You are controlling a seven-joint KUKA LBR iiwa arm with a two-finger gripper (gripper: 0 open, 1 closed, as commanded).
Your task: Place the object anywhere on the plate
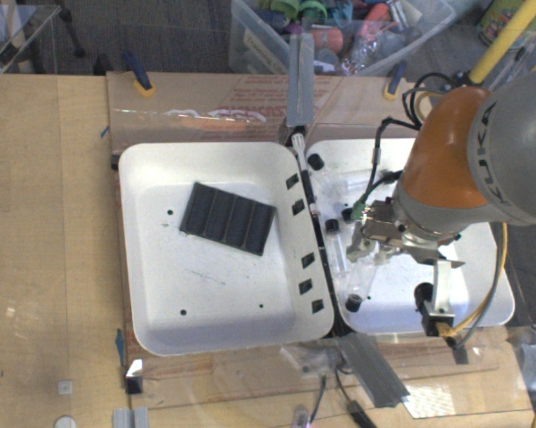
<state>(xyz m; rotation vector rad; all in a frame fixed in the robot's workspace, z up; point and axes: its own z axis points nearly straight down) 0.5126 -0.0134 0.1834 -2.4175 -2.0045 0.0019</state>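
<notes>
A dark ribbed rectangular plate lies flat in the left white bin, toward its back half and slightly turned. My gripper hangs low over the left part of the right white bin, beside the divider between the two bins. The grey arm with its orange band covers much of that bin from above. I cannot make out any object at the gripper tip.
Black clips run along the divider between the bins. A clear tub of colourful items stands behind the bins. Cables loop down the arm's right side. Bare wooden bench stretches to the left.
</notes>
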